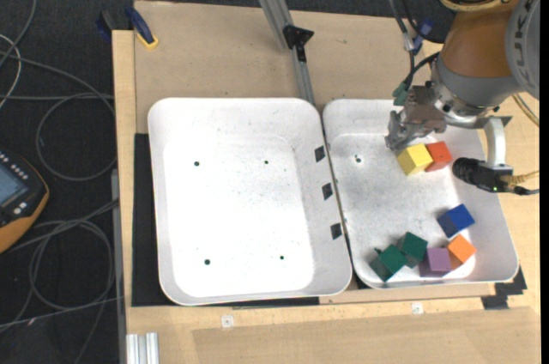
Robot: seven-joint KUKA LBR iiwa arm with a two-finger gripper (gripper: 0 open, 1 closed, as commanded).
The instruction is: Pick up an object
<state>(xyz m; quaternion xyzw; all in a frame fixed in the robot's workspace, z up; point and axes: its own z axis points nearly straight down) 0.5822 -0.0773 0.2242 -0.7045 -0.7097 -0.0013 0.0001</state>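
Note:
My gripper [403, 135] hangs over the far part of the right bin [369, 199], just left of and above a yellow block [416, 159]. A red-orange block [438, 154] touches the yellow one on its right. Nothing shows between the fingers. Near the bin's front edge lie a blue block [455, 219], an orange block [461, 249], a purple block [438, 260] and two dark green blocks [413, 246] [392, 261], crowded together.
The left bin [232, 199] lies beside the right one, with black clips [326, 191] along the shared rim. A slanted metal pole [274, 2] rises behind the bins. Cables lie on the floor at left.

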